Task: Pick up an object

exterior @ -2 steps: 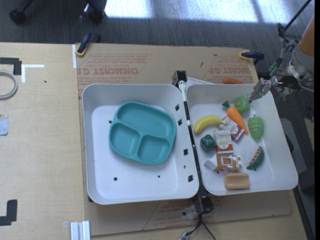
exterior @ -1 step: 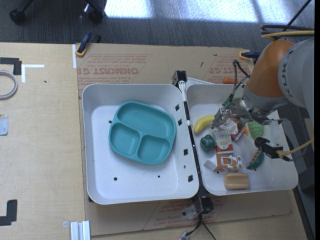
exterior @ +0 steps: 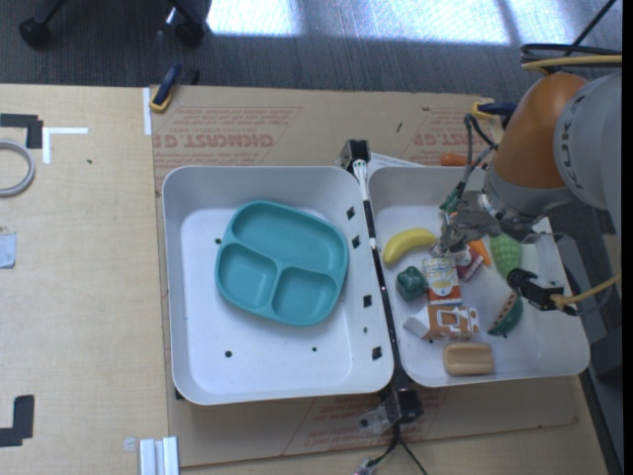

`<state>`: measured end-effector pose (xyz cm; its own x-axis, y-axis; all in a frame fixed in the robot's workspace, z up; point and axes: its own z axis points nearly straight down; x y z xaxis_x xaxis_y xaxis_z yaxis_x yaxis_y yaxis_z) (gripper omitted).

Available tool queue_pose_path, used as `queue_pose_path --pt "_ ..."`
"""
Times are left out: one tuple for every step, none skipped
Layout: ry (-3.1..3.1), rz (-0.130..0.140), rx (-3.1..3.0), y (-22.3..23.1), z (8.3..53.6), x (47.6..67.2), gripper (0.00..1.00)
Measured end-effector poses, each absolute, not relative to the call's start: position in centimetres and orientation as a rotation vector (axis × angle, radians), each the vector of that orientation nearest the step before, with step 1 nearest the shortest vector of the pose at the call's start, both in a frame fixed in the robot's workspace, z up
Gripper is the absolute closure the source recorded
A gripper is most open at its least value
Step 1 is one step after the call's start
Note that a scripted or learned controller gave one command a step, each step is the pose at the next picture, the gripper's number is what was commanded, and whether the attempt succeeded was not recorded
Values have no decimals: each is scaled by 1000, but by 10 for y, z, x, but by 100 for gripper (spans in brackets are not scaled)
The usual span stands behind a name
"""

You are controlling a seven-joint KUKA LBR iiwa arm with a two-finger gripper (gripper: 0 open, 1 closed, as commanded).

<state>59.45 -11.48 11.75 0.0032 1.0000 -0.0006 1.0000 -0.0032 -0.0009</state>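
Item: small white carton with orange print (exterior: 442,273), one, lying in the right-hand shallow white bin (exterior: 569,349), directly beneath the jaws (exterior: 453,243) and apparently touching their tips. Whether it sits between them cannot be told; how far the jaws stand apart cannot be told either.

Second carton, orange and white (exterior: 452,320), one, just below the first.
Yellow plastic banana (exterior: 406,242), one, left of the jaws.
Dark green rounded toy vegetable (exterior: 411,284), one, lower left of the jaws.
Light green knobbly piece (exterior: 507,254), one, right of the jaws.
Orange piece (exterior: 480,251), one, beside the jaws on the right.
Tan bread-like block (exterior: 468,358), one, well below the jaws.

Left-hand white bin (exterior: 188,295), one: teal three-compartment plastic tray (exterior: 282,262), one, well left of the jaws.
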Motion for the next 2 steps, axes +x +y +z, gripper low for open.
queue_pose_path --pt "-2218 2 -2225 -115 117 594 0" --pt "-2227 -11 -2229 -158 97 605 0"
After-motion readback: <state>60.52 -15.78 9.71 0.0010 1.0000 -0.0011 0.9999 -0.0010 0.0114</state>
